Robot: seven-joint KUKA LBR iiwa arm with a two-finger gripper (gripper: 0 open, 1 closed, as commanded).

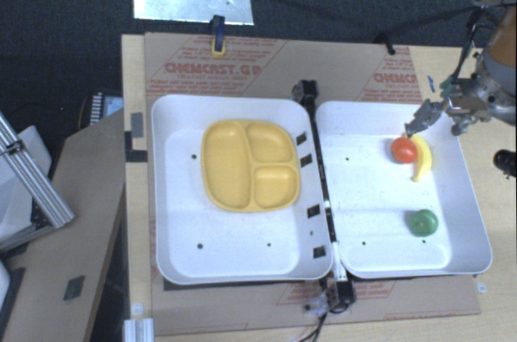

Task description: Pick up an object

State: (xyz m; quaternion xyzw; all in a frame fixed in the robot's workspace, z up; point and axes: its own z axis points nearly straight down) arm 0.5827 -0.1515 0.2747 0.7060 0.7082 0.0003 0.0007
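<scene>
Now the gripper hovers just above the red ball by the banana in the right bin (holding nothing yet), so it must drop lower.

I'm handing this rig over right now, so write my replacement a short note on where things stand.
Gripper: over the right bin's far right part, just above the red tomato; nothing seen between its fingers.
Things: the tomato touches the yellow banana; a green fruit lies apart, nearer the front. The yellow divided plate sits in the left bin.
Done: nothing lifted.
Left: grasp and lift one object.
</scene>
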